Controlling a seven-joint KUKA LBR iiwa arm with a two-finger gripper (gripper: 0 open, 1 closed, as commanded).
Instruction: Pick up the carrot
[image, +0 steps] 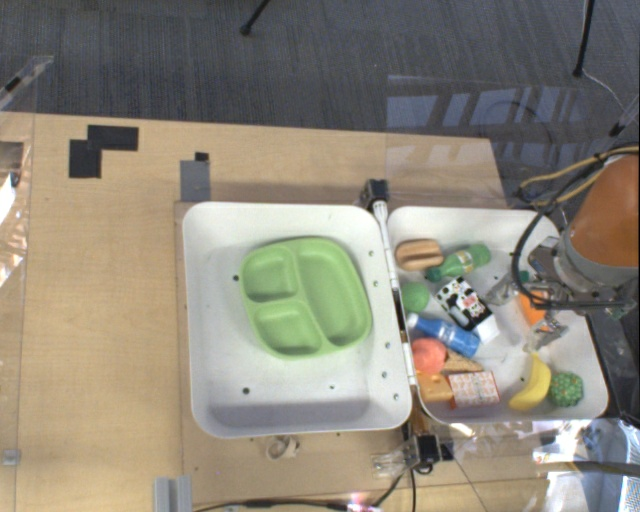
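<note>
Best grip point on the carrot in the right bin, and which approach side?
Hard to be precise: the carrot shows as a small orange patch under the gripper, near the bin's right wall. I'd grip across its exposed middle, coming straight down from above; the banana lies just in front, so a low approach looks crowded.

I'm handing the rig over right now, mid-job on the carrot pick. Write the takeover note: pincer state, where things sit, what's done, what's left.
Pincer: low over the right side of the right bin, directly above the carrot; whether it grips anything cannot be told from this view.
Carrot: an orange piece partly hidden beneath the pincer, above the banana and the broccoli.
Left bin: holds the green divided plate, not involved.
Done: the arm is positioned at the carrot.
Left: confirm the grasp, then lift the carrot out of the bin. It is not yet raised.
</note>
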